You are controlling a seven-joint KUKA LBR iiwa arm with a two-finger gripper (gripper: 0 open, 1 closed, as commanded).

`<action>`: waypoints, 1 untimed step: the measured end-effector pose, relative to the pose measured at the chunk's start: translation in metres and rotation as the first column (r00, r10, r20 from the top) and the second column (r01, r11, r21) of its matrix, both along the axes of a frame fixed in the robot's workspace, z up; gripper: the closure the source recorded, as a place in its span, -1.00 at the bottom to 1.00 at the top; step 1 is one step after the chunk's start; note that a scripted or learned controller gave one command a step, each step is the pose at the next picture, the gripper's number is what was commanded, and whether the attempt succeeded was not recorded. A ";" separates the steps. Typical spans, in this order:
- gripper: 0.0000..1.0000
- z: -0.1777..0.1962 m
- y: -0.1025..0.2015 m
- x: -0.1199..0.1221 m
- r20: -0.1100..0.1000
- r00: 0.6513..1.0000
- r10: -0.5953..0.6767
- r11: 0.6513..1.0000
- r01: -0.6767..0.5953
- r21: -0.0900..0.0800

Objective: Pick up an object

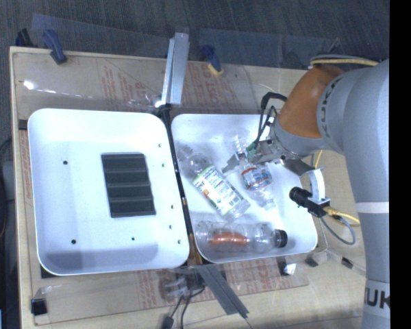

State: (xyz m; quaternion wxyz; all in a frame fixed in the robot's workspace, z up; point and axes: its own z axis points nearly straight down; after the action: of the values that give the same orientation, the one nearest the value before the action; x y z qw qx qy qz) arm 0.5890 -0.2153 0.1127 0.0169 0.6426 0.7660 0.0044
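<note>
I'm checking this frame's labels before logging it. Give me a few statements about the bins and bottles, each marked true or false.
1. The left bin holds a dark ribbed block. True.
2. The right bin holds clear plastic bottles. True.
3. The bottle with the black cap stands upright. False: it lies on its side along the near wall.
4. The end effector hangs over the left bin. False: it is over the right bin, by the small bottle.
5. The green-labelled bottle lies in the left bin. False: right bin.

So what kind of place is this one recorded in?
Probably a robotics lab set up for bin picking: two white bins sit on a clamped board on grey carpet, a grey and orange arm reaches in, and clear plastic bottles lie as test items.
</note>
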 end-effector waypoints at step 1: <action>-1.00 0.000 0.000 0.000 0.000 1.000 0.000 1.000 0.000 0.000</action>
State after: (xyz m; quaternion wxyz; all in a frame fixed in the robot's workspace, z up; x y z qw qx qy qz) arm 0.5890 -0.2153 0.1127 0.0169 0.6426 0.7660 0.0044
